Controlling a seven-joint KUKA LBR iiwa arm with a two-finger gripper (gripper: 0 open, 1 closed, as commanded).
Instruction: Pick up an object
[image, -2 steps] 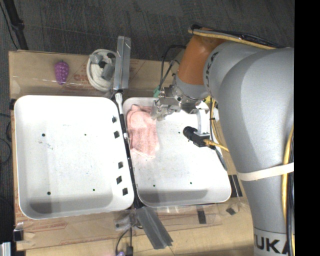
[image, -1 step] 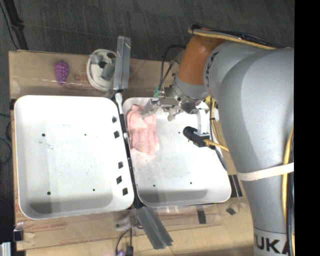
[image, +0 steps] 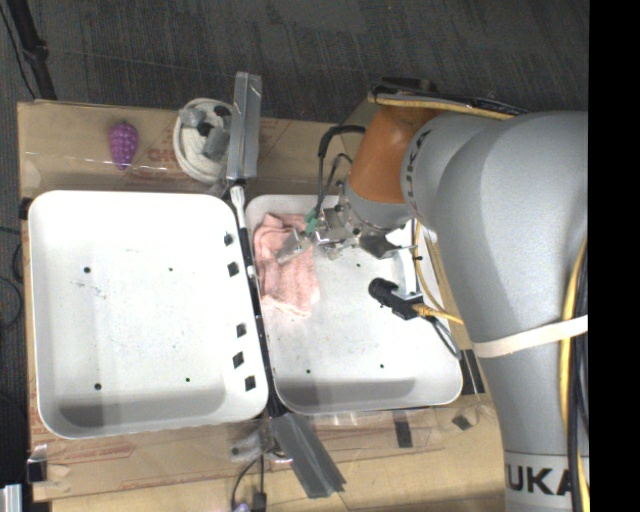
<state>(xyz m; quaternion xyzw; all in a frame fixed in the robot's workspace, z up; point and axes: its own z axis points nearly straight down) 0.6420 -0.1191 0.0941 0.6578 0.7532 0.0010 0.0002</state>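
Observation:
A crumpled pink cloth (image: 285, 268) lies in the right bin (image: 350, 385), against its left wall near the back. My gripper (image: 298, 243) reaches in from the right and sits low over the cloth's upper part, its metal fingertips touching or pressing into the fabric. The orange-banded wrist (image: 385, 165) stands just behind it. From this angle I cannot make out whether the fingers are open or closed on the fabric.
The left bin (image: 60, 300) sits beside the right one, with a row of black clips along the divider (image: 243, 320). Behind the bins, on the bench, lie a purple grape-like toy (image: 123, 143) and a white coiled cable (image: 203, 135).

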